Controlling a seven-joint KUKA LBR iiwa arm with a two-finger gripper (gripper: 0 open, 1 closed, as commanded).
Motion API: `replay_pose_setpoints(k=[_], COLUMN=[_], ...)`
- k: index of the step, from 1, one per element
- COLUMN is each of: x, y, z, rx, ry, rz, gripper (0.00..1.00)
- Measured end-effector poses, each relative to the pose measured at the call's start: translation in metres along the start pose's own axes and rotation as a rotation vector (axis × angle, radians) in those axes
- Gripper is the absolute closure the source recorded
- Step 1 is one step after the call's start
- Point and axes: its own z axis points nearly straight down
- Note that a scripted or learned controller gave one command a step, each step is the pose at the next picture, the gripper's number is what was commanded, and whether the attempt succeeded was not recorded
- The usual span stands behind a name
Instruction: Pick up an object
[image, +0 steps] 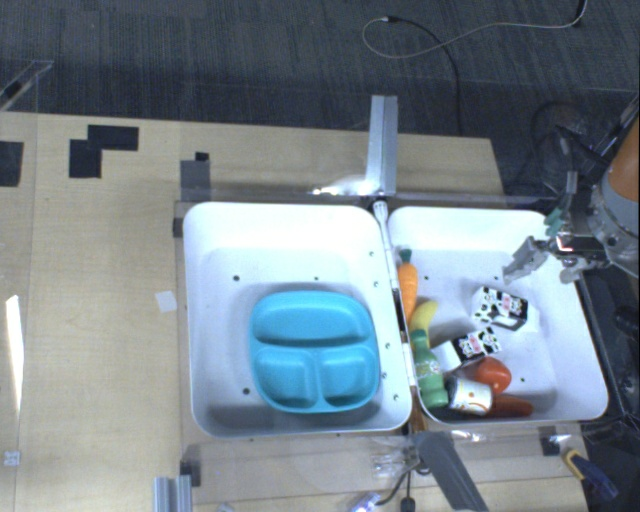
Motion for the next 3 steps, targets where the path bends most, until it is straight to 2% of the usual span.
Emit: replay_pose_setpoints(k=[1, 2, 3], x=[-0.001, -0.030, -0.044], y=[0.019, 0.044, 0.066], z=[0.131, 0.163, 0.172], rx=[0.002, -0.038, -0.039], ry=[0.001, -0.009, 0.011], rz=[0.150, 0.174, 0.584], gripper=[0.00, 0.00, 0.00])
